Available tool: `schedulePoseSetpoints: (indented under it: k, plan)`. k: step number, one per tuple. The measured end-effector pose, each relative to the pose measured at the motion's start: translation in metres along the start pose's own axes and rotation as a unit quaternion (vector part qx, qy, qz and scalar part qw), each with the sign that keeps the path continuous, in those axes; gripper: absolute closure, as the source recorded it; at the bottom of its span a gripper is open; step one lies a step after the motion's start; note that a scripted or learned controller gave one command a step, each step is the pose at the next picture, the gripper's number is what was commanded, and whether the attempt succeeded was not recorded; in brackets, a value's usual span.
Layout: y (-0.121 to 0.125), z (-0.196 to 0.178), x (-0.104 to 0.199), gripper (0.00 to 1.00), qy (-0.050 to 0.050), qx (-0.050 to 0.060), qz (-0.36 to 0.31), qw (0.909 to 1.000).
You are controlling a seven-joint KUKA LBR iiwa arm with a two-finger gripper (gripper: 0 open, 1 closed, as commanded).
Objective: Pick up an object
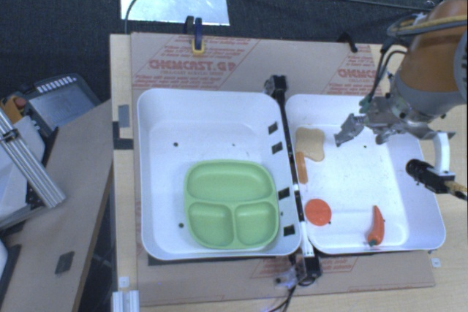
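Note:
In the right bin (409, 230) lie a tan flat slice (311, 143) at the left wall, a thin orange stick (300, 166) just below it, a round orange-red disc (318, 212) near the front left, and a red-orange carrot-shaped piece (375, 225) near the front. My gripper (365, 133) hangs over the back middle of this bin, to the right of the tan slice and apart from it. Its fingers are spread open with nothing between them.
The left bin (157, 157) holds a green divided plate (232, 202) at its front. Black clips run along the shared wall (289, 157) between the bins. A grey device (55, 106) and a metal rail (29, 164) sit on the side table at the left.

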State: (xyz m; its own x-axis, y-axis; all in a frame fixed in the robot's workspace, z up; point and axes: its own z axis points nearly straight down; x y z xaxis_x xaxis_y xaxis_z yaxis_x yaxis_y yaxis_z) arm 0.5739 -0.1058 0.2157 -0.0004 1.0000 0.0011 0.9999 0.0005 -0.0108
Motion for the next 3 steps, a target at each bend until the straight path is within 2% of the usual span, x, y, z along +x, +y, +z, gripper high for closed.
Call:
schedulePoseSetpoints:
  k: [1,3]
  plan:
    - [0.003,-0.007,0.0,0.0,-0.001,-0.006,-0.001,1.0]
    - [0.017,0.11,0.002,0.0,0.0,-0.005,-0.001,1.0]
